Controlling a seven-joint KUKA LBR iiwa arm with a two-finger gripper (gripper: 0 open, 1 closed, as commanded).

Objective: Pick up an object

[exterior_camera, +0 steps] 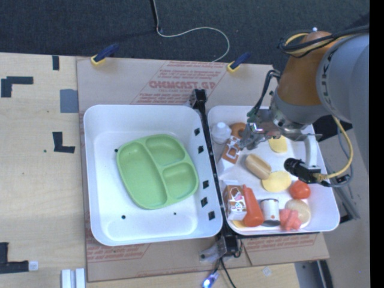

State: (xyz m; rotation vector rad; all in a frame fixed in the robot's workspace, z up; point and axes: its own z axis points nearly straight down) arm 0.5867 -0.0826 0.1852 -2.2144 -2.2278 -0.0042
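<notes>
Your right bin point(327, 221) is crowded: a tan bread-like roll point(258, 165) at centre, a yellow piece point(276, 182) just beside it, a red tomato-like ball point(300, 190) near the right wall, and a red bottle point(252, 212) touching a small printed carton point(236, 200) along the front. A clear bottle with a white cap point(221, 131) lies by the divider. The left bin point(96, 131) carries a green divided plate point(158, 170). The arm's wrist hides the bin's back corner, and a second yellow piece point(278, 144) shows partly under it. The gripper point(250, 135) sits low over the back of the right bin, near an orange packet point(231, 151); whether its fingers are apart or together, you cannot tell, and nothing is visibly held.
</notes>
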